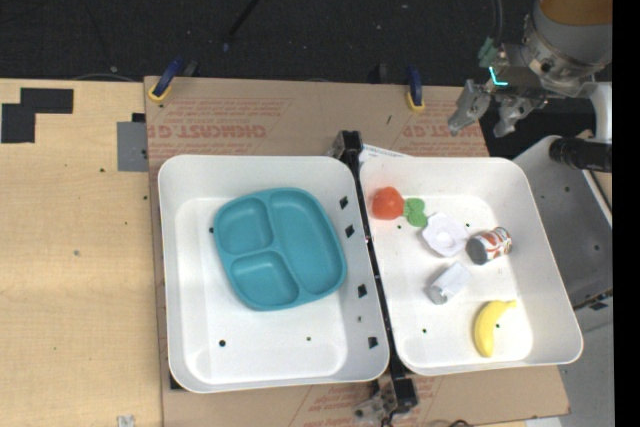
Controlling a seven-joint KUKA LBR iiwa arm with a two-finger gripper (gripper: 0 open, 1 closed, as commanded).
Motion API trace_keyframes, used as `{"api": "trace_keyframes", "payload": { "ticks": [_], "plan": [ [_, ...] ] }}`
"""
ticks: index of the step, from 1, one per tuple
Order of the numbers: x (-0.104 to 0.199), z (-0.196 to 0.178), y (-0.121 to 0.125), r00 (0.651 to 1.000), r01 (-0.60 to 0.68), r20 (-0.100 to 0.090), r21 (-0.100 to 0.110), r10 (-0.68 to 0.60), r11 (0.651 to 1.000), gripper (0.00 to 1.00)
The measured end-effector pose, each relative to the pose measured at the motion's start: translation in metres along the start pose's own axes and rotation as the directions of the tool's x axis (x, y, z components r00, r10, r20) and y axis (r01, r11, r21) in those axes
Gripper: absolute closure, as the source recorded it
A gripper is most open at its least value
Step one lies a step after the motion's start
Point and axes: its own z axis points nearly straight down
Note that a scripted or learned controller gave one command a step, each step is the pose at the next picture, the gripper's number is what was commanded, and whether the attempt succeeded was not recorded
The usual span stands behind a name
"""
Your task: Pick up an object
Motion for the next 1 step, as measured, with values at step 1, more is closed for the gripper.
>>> {"api": "trace_keyframes", "payload": {
  "ticks": [1],
  "plan": [
    [-0.0004,-0.0096,0.0000,1.000,0.001,0.000,0.001,-0.001,1.000,1.00]
  ]
}}
